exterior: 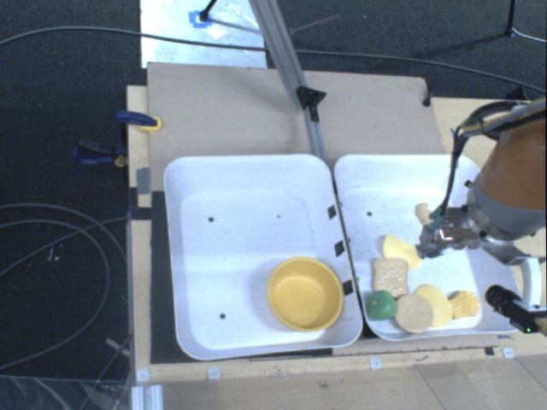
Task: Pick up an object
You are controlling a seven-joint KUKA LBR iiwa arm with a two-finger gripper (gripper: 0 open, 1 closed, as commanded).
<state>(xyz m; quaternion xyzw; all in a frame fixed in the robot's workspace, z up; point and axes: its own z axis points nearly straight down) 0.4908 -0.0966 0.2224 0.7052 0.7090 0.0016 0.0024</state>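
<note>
The right bin (376,186) holds several small food-like items near its front: a pale yellow wedge (398,249), a beige cracker (391,276), a green piece (381,304), a tan round disc (414,313), a yellow piece (436,301) and a ridged yellow piece (464,303). A small cream item (422,212) lies further back. My gripper (434,239) hangs over the right bin, just right of the pale yellow wedge and below the cream item. Nothing shows between its tips.
The left bin (222,203) holds a yellow bowl (305,293) near its front right corner. A grey pole (286,54) slants across the back of the bench. Blue and yellow clamps (128,135) sit on the bench's left edge.
</note>
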